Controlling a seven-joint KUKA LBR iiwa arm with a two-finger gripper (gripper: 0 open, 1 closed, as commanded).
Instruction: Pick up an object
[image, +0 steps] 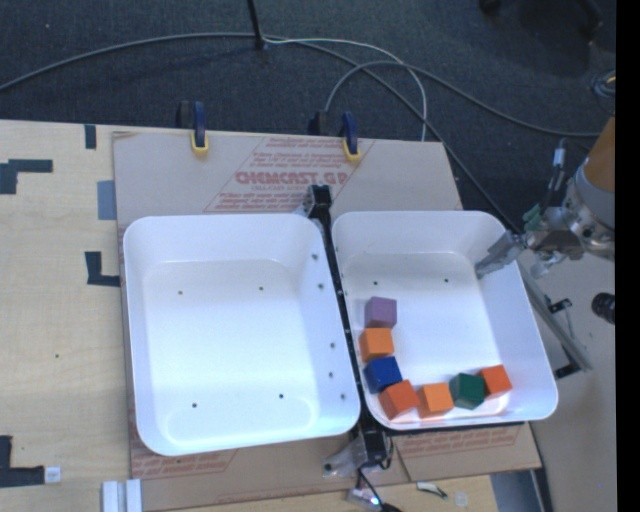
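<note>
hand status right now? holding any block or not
hand: at the right bin's right rim, apart from the blocks; nothing seen held, open or closed cannot be told.

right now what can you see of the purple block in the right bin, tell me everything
The purple block is a small cube, matte and pale violet, looking like painted wood or foam. It sits flat on the floor of the right bin, close to the wall shared with the other bin, at the top of a column of blocks. Its lower edge meets or nearly meets an orange block just below it. Nothing rests on it, and the gripper is well away, over the bin's far right rim.
</note>
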